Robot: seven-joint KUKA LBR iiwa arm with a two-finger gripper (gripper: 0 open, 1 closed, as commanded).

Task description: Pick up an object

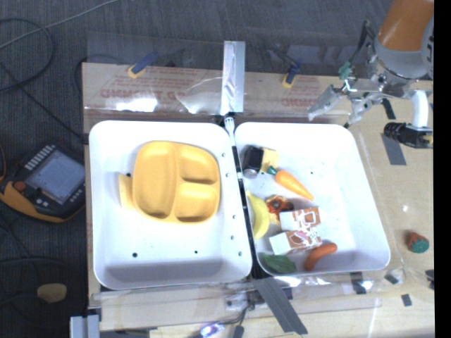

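Observation:
My gripper [330, 120] hangs at the upper right, over the bench just behind the back rim of the right bin [366, 189]. Its two grey fingers [323, 104] are spread open with nothing between them. In the right bin lie a black item [251, 158], an orange carrot [292, 183], a yellow banana [258, 215], a small brown-red piece [278, 204], two white-and-red cartons [299, 220], a red sausage [319, 254] and a green piece [280, 264]. All of them lie well below and left of the gripper.
The left bin [106, 245] holds a yellow divided tray [175, 182]. A metal divider post [233, 76] stands behind the seam between the bins. A black-and-orange handheld device [46, 182] lies on the floor at left. Small items [416, 242] sit on the bench at right.

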